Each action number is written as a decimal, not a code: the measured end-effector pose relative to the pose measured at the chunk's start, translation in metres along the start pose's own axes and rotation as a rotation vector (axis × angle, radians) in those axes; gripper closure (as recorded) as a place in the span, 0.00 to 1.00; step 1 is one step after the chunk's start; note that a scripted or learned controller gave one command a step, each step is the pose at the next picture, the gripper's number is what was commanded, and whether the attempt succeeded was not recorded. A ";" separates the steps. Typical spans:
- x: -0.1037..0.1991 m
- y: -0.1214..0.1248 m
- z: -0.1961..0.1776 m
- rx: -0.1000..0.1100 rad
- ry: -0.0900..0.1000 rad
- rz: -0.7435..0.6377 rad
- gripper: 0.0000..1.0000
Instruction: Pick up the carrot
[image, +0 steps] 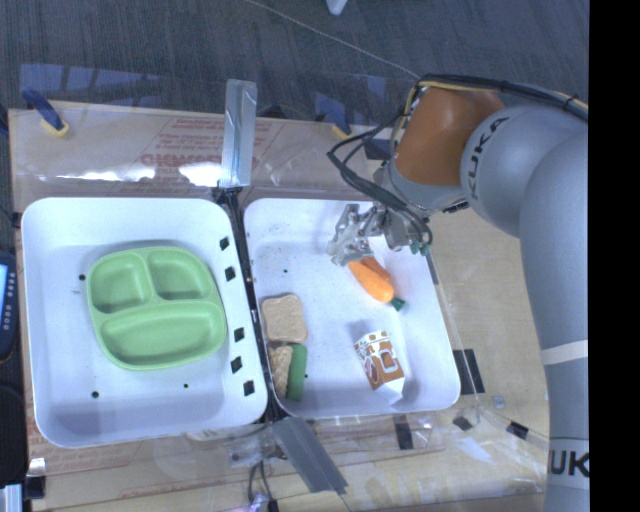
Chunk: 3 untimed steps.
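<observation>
At the far left you see the left bin (50, 400), a shallow white tray that carries a green divided plate (155, 306) with three compartments, lying flat toward the bin's left half. A black seam with small dark clips runs between this bin and its neighbour, and a strip of grey tape (238, 135) rises from the top of that seam onto the bench (120, 140). Moving right, you reach the right bin (300, 215). Against its left wall, near the lower corner, lies a slice of brown bread (283, 317); just below it sit a smaller tan piece (279, 370) and a green item (297, 372), side by side and touching. Further right, in the lower middle of this bin, a small white and orange packet (381, 362) lies apart from the other items. Above it, in the upper right part of the bin, you find the carrot (373, 280), lying flat on the bin floor at a slant, its green end pointing down and to the right. The gripper (355, 238) hangs directly above and to the left of the carrot's upper end, very close to it. Its metal jaws are blurred here, so you cannot tell how far apart they stand or whether they touch the carrot. The grey arm (520, 160), with its orange band (440, 135), enters from the right.
</observation>
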<state>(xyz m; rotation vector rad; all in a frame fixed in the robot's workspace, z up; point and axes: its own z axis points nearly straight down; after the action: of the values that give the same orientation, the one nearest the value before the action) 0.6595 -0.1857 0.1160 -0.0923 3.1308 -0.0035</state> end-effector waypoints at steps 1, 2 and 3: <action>-0.007 0.086 -0.106 -0.002 -0.005 0.101 1.00; 0.000 0.090 -0.146 0.000 0.004 0.362 1.00; 0.037 0.109 -0.157 0.001 0.010 0.669 1.00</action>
<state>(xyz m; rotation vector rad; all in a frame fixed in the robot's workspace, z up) 0.6147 -0.0785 0.2721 0.9433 2.9966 -0.0010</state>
